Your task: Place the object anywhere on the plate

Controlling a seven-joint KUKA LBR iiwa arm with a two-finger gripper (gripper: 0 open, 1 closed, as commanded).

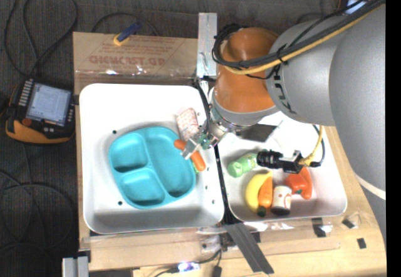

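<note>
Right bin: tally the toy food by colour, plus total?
Green: 1, green toy
Yellow: 1, banana
Orange: 1, carrot
Red: 1, red toy
White: 1, white toy
Total: 5

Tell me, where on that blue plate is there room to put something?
All three wells of the blue plastic divided plate look bare; only its right rim is crowded, where the pincer hangs with an orange carrot-like toy.

My grey arm [338, 44] with its orange wrist band reaches leftward, its two-finger gripper [199, 141] angled down-left.
</note>
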